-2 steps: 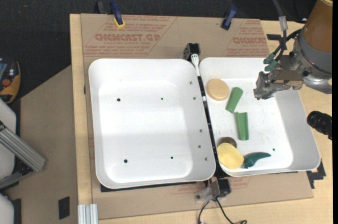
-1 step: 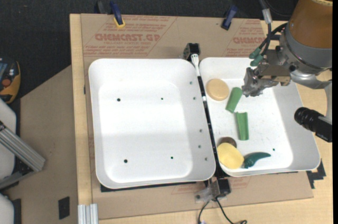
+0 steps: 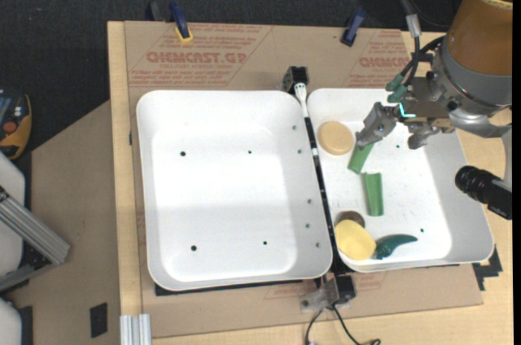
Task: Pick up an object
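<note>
My gripper (image 3: pixel 389 142) hangs over the upper part of the right bin (image 3: pixel 456 229), its two grey fingers spread apart and open, with bare bin floor between them. A short green block (image 3: pixel 358 159) lies tilted right at the tip of the left finger (image 3: pixel 372 128); I cannot tell whether they touch. A second green block (image 3: pixel 373 194) lies just below it. A tan round disc (image 3: pixel 335 137) sits left of the gripper, near the divider.
At the right bin's front edge lie a yellow round piece (image 3: pixel 355 240), a small brown piece (image 3: pixel 350 218) behind it, and a dark teal curved piece (image 3: pixel 396 244). The left bin (image 3: pixel 163 172) adjoins on the left. A black cylinder (image 3: pixel 480 185) juts in at the right.
</note>
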`<state>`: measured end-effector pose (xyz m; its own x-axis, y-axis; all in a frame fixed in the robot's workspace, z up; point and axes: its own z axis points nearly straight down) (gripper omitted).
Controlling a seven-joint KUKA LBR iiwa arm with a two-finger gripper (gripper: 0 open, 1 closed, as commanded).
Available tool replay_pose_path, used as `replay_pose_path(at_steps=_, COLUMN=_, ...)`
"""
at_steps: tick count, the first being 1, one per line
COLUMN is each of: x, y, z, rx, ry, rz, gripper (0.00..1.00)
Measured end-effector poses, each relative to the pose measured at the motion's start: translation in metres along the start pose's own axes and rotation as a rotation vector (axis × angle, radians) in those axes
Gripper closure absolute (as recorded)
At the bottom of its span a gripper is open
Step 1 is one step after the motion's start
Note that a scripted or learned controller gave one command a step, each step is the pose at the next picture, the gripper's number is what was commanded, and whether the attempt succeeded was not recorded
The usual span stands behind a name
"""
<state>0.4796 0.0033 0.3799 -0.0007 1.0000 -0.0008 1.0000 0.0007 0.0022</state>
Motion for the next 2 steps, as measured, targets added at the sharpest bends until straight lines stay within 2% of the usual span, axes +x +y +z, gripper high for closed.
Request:
replay_pose_path(at_steps=1, x=-0.092, y=-0.002, z=0.077, rx=0.01, ry=-0.001, rz=0.012, gripper=0.0)
replay_pose_path(at_steps=2, x=-0.035, y=-0.002, z=0.164, rx=0.012, ry=0.004, rz=-0.004, gripper=0.0)
